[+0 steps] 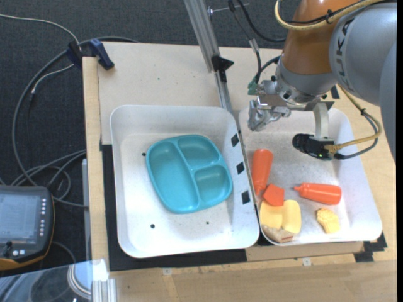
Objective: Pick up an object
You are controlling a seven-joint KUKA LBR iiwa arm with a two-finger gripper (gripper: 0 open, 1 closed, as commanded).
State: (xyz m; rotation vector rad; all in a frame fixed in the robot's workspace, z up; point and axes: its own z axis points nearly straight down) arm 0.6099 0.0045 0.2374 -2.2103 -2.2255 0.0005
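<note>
Gripper (259,119): upper centre of frame, fingers state unclear, I cannot tell.
Carrot (261,167): just below gripper, looks light, stiff, smooth; take across thick upper part.

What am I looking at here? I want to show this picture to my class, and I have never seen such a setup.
One camera fixed above a bench looks down at a slant. The big grey machine with an orange band is a robot arm, reaching in from the picture's right. Its two-finger metal gripper hangs above the right shallow white bin with nothing visible between its fingers. That bin holds toy food: an orange carrot-like piece, an orange bottle-shaped piece lying flat, a small orange block, a yellow block and a small yellow lump. The left white bin holds a turquoise divided plastic plate.
</note>
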